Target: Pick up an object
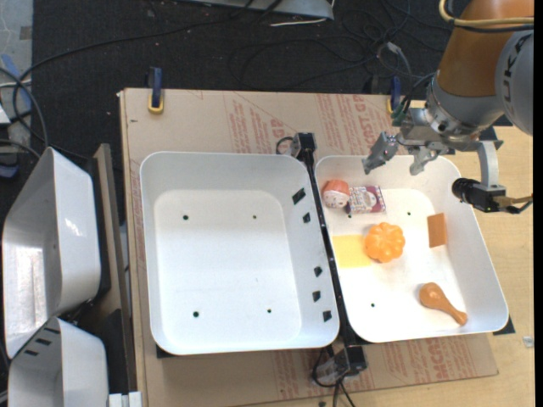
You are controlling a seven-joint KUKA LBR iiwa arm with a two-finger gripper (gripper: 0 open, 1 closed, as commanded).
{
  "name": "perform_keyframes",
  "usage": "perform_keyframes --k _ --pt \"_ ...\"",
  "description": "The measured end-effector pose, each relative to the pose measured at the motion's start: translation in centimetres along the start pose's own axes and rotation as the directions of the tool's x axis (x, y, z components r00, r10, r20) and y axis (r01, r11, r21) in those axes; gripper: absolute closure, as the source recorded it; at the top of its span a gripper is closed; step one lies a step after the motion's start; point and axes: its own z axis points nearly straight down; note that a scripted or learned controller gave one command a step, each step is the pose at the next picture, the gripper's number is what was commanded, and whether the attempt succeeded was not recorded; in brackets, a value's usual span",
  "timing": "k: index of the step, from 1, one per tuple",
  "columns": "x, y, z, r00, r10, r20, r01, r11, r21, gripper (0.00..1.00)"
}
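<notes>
Orange pumpkin toy (384, 242) sits mid-floor in the right bin (484, 270), its edge on a yellow card (350, 251). Just beyond it lie a small maroon-and-white packet (366, 199) and a red-and-white toy (336, 195); an orange block (437, 230) and a drumstick-shaped toy (441, 302) rest apart. Above the bin's far rim hangs the gripper (399, 158), fingers spread, clasping nothing.

The grey arm (475, 66) is reaching in from the right. Its gripper (399, 158) is hanging with fingers spread, gripping nothing.
</notes>
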Motion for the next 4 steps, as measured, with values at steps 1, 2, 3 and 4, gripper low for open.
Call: perform_keyframes --k 1,2,3,4 --pt "-1.2 -3.0 7.0 1.0 0.005 -0.001 -0.005 1.0 0.009 0.0" --pt "-6.9 -8.2 12.0 1.0 0.01 -0.001 -0.01 1.0 0.007 0.0" --pt "-5.0 -1.6 15.9 1.0 -0.004 0.0 0.004 1.0 -0.003 0.0" --pt "-3.6 -6.5 15.7 1.0 0.004 0.0 -0.004 1.0 -0.001 0.0"
